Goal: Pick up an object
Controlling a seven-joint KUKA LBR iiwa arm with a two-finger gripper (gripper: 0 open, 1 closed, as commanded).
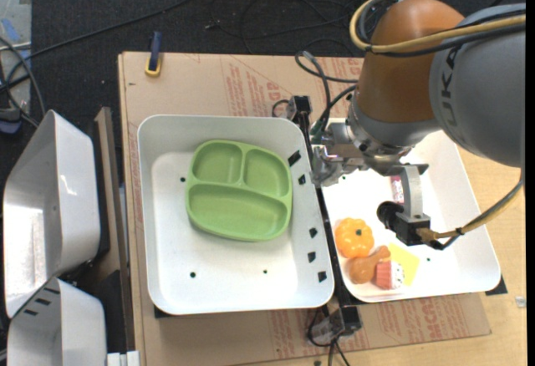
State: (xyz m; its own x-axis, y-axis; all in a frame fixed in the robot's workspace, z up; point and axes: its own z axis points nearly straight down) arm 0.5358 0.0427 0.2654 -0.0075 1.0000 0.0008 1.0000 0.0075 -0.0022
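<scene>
Hanging beneath the grey wrist, the pincer (pixel 337 157) is hovering over the upper left corner of the right bin (pixel 468 218), close to the rim beside the left bin (pixel 159 214). The wrist is covering its tip, so I cannot tell whether it is spread or pressed together. Likely targets are sitting lower in the same bin: an orange pumpkin toy (pixel 353 237), with a peach lump (pixel 366 269), a pink block (pixel 385 276) and a yellow piece (pixel 406 264) crowding just beside it. That huddle is probably making a clean grasp harder. A green divided plate (pixel 241 190) is lying flat in the left bin. The pincer seems to be standing short of the cluster.
</scene>
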